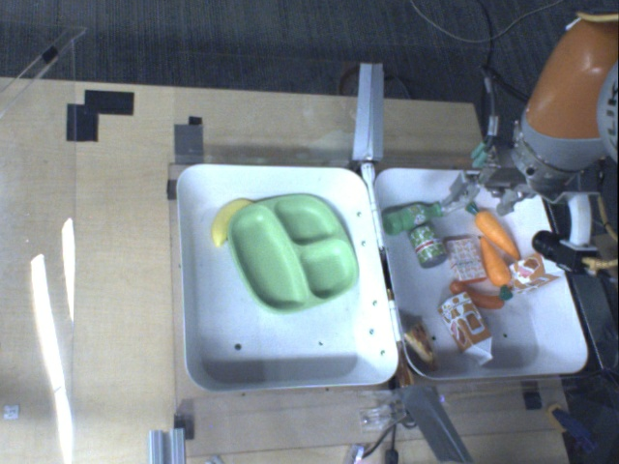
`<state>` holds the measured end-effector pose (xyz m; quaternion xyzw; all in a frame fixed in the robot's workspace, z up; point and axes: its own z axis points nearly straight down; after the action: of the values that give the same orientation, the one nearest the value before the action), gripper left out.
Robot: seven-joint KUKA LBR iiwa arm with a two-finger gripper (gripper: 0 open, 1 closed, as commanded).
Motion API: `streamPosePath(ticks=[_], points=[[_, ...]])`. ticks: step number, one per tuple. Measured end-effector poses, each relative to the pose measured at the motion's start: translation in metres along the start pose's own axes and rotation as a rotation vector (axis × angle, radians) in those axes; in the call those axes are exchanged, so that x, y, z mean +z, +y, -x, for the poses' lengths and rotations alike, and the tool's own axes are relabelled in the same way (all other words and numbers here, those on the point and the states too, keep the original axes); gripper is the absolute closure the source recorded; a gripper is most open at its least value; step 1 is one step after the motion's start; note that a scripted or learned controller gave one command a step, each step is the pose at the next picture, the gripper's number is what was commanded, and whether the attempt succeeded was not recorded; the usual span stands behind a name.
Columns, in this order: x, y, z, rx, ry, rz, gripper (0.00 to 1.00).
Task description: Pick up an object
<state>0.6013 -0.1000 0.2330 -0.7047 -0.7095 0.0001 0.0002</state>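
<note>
My gripper (pixel 482 195) hangs over the back of the right bin (pixel 561 341). Its fingers are spread open and there is nothing between them. Just below it lie two orange carrots (pixel 496 230), one beside the other. A green bottle (pixel 403 217) and a small can (pixel 427 245) lie to its left. Nearer the front are a small pink-white packet (pixel 464 253), a red pepper-like item (pixel 478 297), a printed carton (pixel 464 321) and a brown item (pixel 421 342). Another small carton (pixel 530 274) lies at the right.
The left bin (pixel 222 356) holds a green divided plate (pixel 290 249) lying partly over a yellow banana (pixel 225 222). A metal divider post (pixel 368 114) stands between the bins at the back. The arm's grey and orange wrist (pixel 571 95) looms over the right bin's far corner.
</note>
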Motion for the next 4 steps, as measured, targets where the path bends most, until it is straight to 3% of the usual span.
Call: streamPosePath(ticks=[1, 2, 3, 4], points=[[0.064, -0.016, 0.08, -0.103, 0.0, 0.0, 0.0], [0.132, 0.023, 0.098, -0.098, -0.005, 0.018, 0.0], [0.132, 0.023, 0.098, -0.098, -0.005, 0.018, 0.0], [0.122, 0.026, 0.097, -0.102, -0.003, 0.022, 1.0]])
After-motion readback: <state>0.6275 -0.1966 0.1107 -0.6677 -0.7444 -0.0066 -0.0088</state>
